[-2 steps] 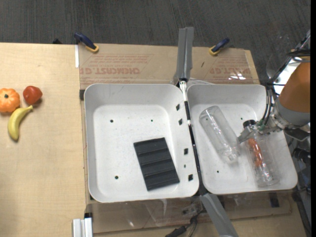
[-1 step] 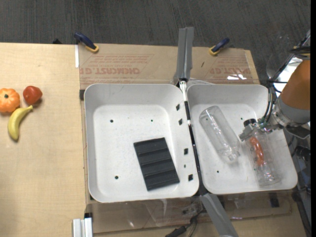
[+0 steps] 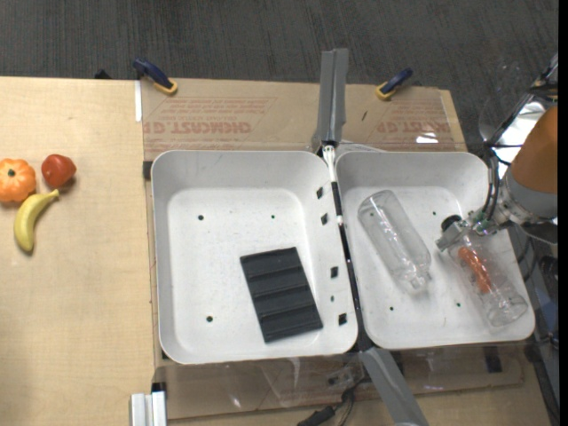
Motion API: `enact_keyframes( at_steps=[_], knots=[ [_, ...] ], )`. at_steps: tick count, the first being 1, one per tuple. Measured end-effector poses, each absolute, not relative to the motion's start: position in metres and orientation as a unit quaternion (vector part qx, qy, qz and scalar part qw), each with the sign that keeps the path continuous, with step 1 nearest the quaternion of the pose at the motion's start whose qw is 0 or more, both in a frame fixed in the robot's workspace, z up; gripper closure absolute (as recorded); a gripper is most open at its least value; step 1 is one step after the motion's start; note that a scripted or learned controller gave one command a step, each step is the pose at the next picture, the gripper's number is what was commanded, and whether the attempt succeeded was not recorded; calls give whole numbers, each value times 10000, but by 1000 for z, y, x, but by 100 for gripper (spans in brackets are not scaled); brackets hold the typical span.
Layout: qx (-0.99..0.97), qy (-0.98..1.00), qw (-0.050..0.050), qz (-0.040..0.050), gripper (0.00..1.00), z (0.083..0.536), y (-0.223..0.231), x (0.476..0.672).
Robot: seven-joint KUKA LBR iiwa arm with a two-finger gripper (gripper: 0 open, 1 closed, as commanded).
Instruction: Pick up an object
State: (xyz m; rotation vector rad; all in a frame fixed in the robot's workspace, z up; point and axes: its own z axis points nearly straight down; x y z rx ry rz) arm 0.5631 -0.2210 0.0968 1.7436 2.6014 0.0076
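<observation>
Clear plastic is all the right bin (image 3: 426, 169) has: one bottle (image 3: 396, 240) lying slanted mid-bin, and a second with orange stuff inside (image 3: 482, 279) down by the right wall. The gripper (image 3: 461, 231) sits low right at that second bottle's cap end, but honestly I can't tell if the jaws are open or closed. Over in the left bin (image 3: 177, 238) there's a black ribbed block (image 3: 280, 293), well apart from all this. Off on the tabletop (image 3: 71, 327), a tomato (image 3: 58, 170), orange (image 3: 15, 181) and banana (image 3: 31, 220) sit bunched together.

Dark grey carpet floor (image 3: 266, 16)
</observation>
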Motion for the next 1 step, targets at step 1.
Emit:
enact_keyframes(
  at_steps=[1],
  knots=[
    [5722,8201,8,2,100,197,-120,574]
  ],
)
